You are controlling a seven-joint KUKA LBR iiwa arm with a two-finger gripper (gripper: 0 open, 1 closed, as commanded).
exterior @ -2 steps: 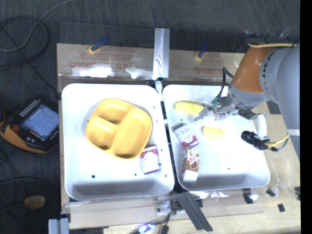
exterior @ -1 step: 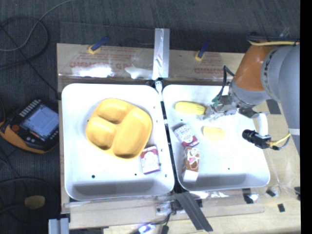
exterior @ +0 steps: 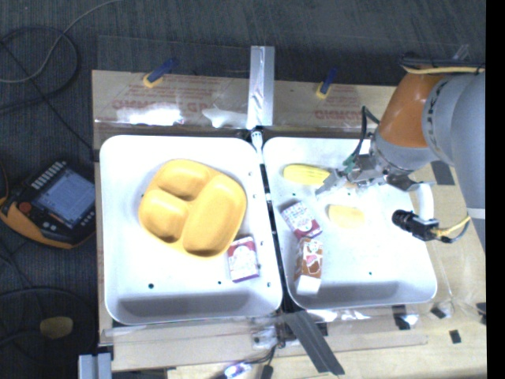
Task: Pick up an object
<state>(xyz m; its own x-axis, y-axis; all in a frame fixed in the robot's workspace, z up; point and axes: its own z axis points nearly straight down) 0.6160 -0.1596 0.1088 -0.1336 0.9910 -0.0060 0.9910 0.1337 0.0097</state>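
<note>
Two small pale-yellow pieces (exterior: 306,174) lie in the right bin (exterior: 410,287) just beside the gripper (exterior: 341,175), whose state I cannot tell, and look light, smooth, best pinched across their narrow width, alongside three cartons (exterior: 301,217) and one big yellow plate (exterior: 192,206).

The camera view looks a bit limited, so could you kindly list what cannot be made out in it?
- Hand: too small and blurred to read its opening.
- Arm: cut off by the right edge.
- Cartons: print too small to read.
- Yellow dish: its inside is hidden, since it lies face down.
</note>
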